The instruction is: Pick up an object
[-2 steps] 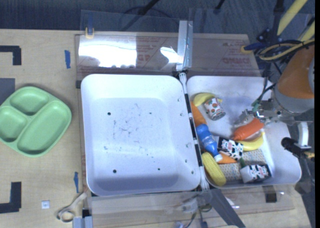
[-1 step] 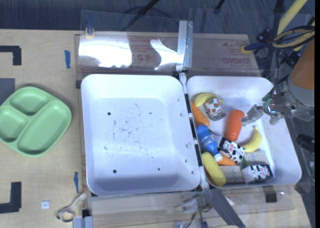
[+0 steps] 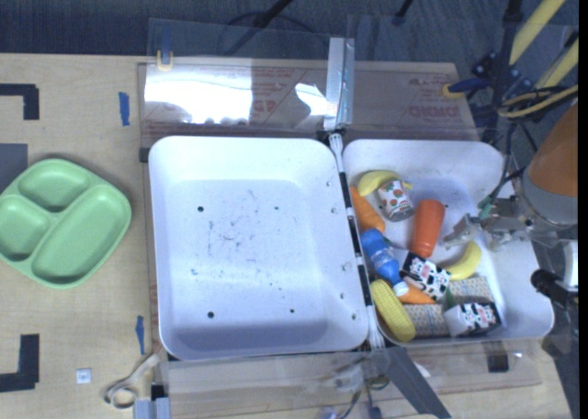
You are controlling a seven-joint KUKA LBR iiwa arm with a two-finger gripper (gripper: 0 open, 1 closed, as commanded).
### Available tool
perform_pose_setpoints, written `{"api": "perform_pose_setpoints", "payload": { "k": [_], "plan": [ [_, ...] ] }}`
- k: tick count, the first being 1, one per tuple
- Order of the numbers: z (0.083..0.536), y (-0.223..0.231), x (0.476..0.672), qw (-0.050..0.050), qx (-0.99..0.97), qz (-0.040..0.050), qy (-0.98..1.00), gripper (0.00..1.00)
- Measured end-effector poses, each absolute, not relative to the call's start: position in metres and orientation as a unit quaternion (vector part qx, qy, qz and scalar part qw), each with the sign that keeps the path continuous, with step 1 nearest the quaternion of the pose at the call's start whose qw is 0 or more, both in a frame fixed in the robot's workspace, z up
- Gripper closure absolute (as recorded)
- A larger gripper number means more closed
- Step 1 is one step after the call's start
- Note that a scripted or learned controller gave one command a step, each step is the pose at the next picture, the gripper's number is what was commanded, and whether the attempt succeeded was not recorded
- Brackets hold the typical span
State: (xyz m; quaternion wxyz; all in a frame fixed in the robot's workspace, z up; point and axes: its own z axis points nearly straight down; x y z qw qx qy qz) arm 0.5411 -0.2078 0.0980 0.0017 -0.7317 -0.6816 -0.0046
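Corn cob [image 3: 392, 310] at bin [image 3: 524, 302] edge — toys crowded.

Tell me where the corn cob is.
The corn cob lies in the right bin, at its near-left corner, below the blue bottle.

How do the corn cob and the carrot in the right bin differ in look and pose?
The corn cob is yellow and bumpy; the carrot is smooth and orange. The corn cob lies slanted against the bin's left wall near the front corner; the carrot sits nearer the middle, pointing almost straight front to back. The corn cob looks slightly thicker. Both are long toy foods lying in the same pile.
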Motion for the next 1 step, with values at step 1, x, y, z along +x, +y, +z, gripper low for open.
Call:
{"api": "perform_pose_setpoints", "payload": {
  "k": [1],
  "plan": [
    [0.1079,-0.2100,0.5413,-0.001,-0.733,-0.0041,-0.681,1.00]
  ]
}}
